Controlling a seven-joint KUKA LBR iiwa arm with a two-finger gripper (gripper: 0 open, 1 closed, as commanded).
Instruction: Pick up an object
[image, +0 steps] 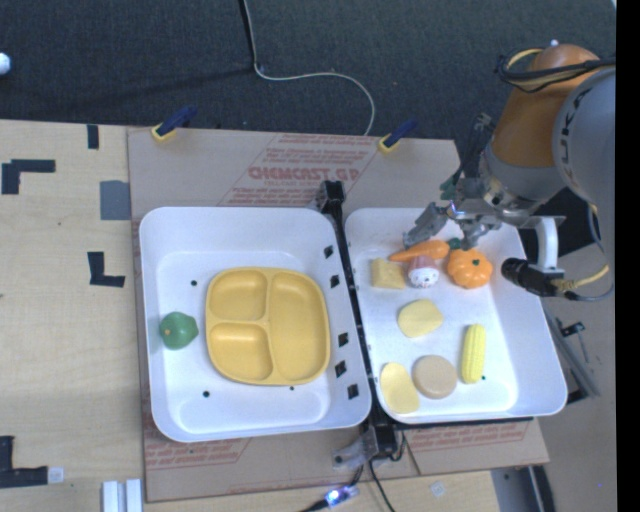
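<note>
My gripper (452, 230) hangs over the back of the right bin (530, 390), open, with one finger (424, 222) splayed to the left and the other to the right. Nothing sits between the fingers. Just below them lie an orange carrot (432, 250) and a small orange pumpkin (469, 268). A white and pink toy (424, 275) and a yellow wedge (387, 273) rest beside the carrot. Nearer the front are a pale yellow round piece (420, 318), a corn cob (473, 352), a tan disc (435, 376) and a yellow slice (399, 388).
The left bin (170, 240) holds a yellow divided plate (268, 325) and a green ball-like fruit (179, 330). A black divider (345, 290) runs between the bins. The arm (545, 110) reaches in from the upper right.
</note>
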